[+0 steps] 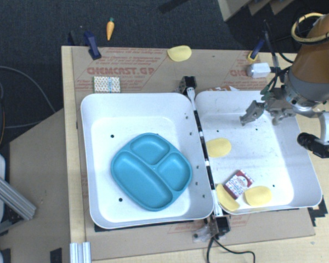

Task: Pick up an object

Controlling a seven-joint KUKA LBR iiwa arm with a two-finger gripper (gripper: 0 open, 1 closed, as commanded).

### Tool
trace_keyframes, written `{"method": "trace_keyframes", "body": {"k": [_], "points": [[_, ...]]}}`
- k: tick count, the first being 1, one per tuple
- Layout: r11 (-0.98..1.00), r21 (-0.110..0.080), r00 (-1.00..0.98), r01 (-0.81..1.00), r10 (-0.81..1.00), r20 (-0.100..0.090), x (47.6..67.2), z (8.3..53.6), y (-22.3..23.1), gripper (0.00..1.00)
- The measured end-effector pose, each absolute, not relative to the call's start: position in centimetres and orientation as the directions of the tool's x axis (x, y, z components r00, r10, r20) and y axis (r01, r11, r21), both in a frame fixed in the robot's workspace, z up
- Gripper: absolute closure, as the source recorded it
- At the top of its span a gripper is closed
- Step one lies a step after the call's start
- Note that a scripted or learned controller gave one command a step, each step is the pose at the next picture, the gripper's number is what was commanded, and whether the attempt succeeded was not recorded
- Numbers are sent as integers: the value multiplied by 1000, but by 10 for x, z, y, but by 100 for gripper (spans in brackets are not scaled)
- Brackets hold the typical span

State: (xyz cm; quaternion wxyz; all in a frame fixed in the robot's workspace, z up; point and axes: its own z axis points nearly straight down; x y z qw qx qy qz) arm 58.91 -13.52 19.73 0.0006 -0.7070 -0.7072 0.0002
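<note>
- The pincer (265,112) is seen over the far right part of the right bin (296,163) — its fingers are spread, with nothing between them.
- A yellow piece (219,147) lies in that bin near its left wall, well apart from the pincer.
- A red packet (238,183) rests near the bin's front edge, between two more yellow pieces (257,195).
- A blue divided plate (151,171) is held in the left bin (98,119), beside the right bin on the worktop (137,64).
</note>
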Motion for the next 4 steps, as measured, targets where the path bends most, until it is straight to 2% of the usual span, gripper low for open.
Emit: {"method": "trace_keyframes", "body": {"k": [1, 2, 3, 4], "points": [[0, -1, 0, 1000, 1000, 0, 526, 84, -139, 0], [2, 2, -2, 1000, 1000, 0, 665, 85, -123, 0], [0, -2, 0, 1000, 1000, 1, 628, 85, -97, 0], [-1, -1, 1, 1000, 1000, 0, 514, 176, -122, 0]]}}
